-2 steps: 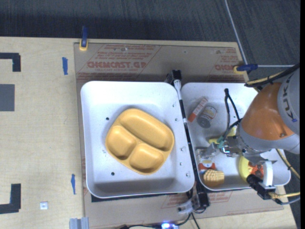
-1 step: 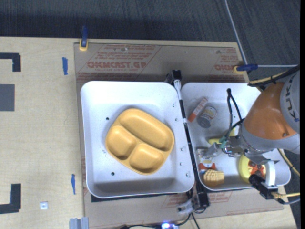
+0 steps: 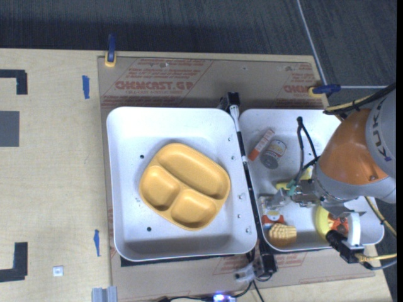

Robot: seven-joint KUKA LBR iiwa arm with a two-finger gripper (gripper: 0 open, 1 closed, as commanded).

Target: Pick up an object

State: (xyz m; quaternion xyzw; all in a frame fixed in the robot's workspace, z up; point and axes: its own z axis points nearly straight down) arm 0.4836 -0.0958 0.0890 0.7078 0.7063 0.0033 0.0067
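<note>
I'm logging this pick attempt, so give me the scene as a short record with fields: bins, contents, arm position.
left bin: holds a yellow three-compartment tray, upside down
right bin: holds a small can, an orange tube, a corn cob, a yellow object partly under the arm
arm: reaches in from the right, over the right bin
end effector: low in the right bin, above the corn cob; grasp not clear
</note>
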